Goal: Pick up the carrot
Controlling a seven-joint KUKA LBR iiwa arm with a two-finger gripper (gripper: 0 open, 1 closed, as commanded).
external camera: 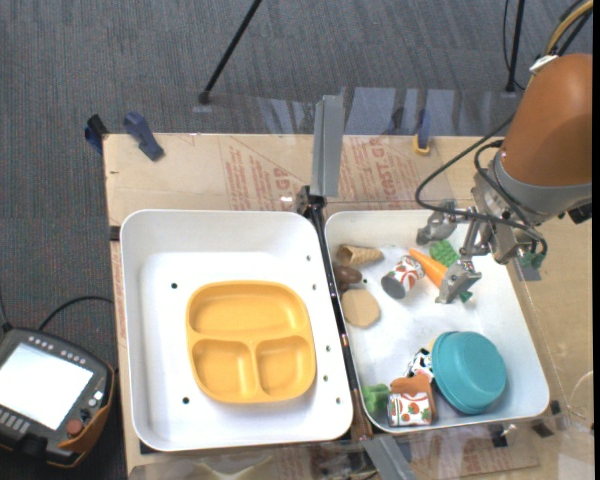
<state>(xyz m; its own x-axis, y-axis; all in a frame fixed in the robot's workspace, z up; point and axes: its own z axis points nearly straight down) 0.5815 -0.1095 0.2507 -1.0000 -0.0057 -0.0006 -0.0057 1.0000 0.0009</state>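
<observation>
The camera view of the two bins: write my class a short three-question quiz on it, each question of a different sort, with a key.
1. True or false: the yellow divided plate lies in the same bin as the carrot.
2. Multiple choice: the teal bowl sits in the right bin at its (A) far left corner, (B) near right corner, (C) far right corner.
3. Fill in: the end effector hovers over the ______ bin, close to the carrot.

Key
1. False: the plate is in the left bin, the carrot in the right bin.
2. B.
3. right.
</observation>
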